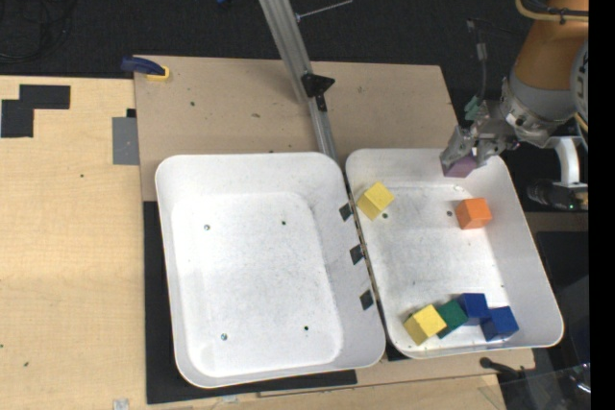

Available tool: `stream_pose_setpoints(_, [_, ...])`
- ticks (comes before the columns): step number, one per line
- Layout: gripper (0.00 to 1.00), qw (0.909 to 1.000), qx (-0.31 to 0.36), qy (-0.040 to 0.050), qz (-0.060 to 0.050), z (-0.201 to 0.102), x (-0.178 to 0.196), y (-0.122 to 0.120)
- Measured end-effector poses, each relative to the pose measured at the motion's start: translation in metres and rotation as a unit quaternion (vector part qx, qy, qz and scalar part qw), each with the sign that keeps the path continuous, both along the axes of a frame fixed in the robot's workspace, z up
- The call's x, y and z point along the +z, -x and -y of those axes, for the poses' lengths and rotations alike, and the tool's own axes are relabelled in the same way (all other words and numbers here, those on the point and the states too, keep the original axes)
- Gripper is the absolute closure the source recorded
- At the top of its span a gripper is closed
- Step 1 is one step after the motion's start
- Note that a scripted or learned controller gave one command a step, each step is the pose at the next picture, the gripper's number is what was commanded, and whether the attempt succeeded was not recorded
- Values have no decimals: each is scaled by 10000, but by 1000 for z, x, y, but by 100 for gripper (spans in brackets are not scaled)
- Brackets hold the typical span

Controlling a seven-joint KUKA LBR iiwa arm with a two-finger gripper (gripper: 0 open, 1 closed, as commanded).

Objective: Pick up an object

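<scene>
Grey two-finger gripper [461, 156] at right white bin's [538, 288] back rim, fingers clenched on small purple block [463, 166]. Next: lift clear.

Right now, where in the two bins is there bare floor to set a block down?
The left bin holds no blocks. In the right bin, bare floor lies between the orange block and the block cluster. Crowded: that near corner, and the far rim by the claw.

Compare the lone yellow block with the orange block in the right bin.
The yellow block lies by the bin's left wall; the orange block lies further right, nearer the gripper. The yellow block sits turned cornerwise; the orange block sits squarer. Both are small cubes lying apart in the right bin.
</scene>
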State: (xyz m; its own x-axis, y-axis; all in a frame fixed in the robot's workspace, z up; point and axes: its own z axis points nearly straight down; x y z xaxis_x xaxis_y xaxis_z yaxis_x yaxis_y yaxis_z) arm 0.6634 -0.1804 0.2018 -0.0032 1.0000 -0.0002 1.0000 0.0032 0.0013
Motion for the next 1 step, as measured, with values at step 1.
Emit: stream_pose_setpoints(1, [100, 10000, 9, -18, -26, -58, 1, -5])
